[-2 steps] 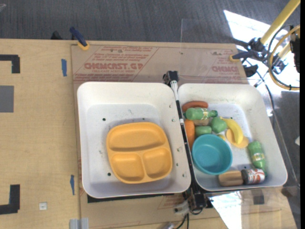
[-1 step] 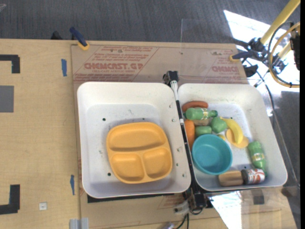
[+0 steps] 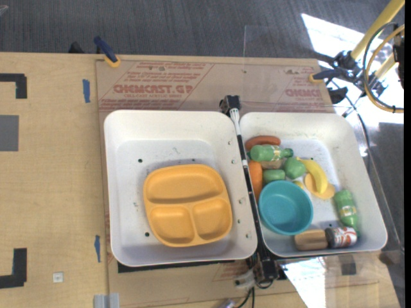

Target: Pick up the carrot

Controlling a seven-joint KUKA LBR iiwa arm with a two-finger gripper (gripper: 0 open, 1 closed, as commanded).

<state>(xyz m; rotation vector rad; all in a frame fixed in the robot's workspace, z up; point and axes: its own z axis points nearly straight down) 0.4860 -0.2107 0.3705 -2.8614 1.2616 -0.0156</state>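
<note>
The carrot [image 3: 255, 178] is an orange piece lying lengthwise against the left wall of the right bin [image 3: 359, 172]. Its lower end is tucked behind the rim of a teal bowl [image 3: 285, 208]. Green toy vegetables [image 3: 270, 154] crowd its upper end and right side.
The right bin also holds a red-brown sausage [image 3: 263, 141], a yellow banana [image 3: 316, 177], a green bottle [image 3: 345, 206] and a brown bottle with a red label [image 3: 325, 238]. A yellow divided plate [image 3: 187, 204] lies in the left bin [image 3: 122, 172]. A clamp [image 3: 230, 104] sits between the bins at the back.
</note>
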